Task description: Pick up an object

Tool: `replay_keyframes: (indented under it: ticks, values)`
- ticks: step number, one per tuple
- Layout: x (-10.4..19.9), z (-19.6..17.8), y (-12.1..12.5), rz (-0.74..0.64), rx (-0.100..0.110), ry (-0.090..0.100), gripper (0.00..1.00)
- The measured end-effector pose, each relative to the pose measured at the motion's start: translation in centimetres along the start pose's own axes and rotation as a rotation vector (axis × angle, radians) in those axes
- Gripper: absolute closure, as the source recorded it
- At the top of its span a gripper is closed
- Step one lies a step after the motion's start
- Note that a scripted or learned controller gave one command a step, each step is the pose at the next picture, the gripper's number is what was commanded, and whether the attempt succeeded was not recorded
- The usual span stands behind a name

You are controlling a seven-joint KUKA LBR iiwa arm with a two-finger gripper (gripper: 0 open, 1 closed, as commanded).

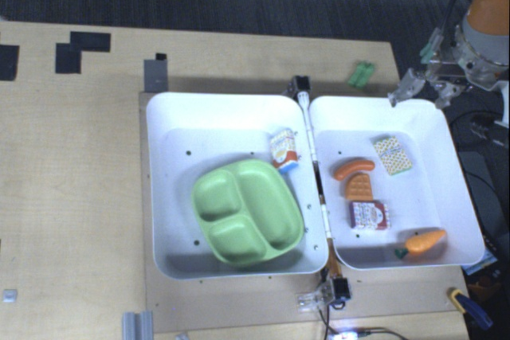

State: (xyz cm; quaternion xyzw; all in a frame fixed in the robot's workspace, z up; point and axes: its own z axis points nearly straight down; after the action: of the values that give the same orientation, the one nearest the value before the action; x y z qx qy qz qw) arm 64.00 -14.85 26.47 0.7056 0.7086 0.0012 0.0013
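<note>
Camera view, arm: the gripper [414, 84] hangs at the upper right of the frame, over the top rim of the right bin [458, 171], holding nothing; its fingers look spread apart.
Step in hand: approach, I'd judge (no object chosen yet).
Nearest candidate: the sausage [354, 167], centre-left in the right bin, just above the waffle [358, 187].
Long axis: the sausage lies nearly left-to-right, right end tipped slightly up.
Doing it well: come straight down and close across its short width, clear of the waffle.
Others: checkered packet [393, 154] upper, carrot [424, 242] at the lower right, pointing right.
Left bin: green tray [247, 211].
</note>
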Motion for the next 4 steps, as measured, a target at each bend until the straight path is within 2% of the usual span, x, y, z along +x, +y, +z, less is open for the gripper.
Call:
replay_keyframes:
  ticks: [1, 2, 4]
  values:
    - [4.0, 16.9, -1.6, 0.001, -0.002, 0.0, 0.0]
    - [6.1, 17.9, -2.7, -0.001, -0.001, 0.0, 0.0]
    - [6.5, 17.9, -1.7, -0.002, -0.002, 0.0, 0.0]
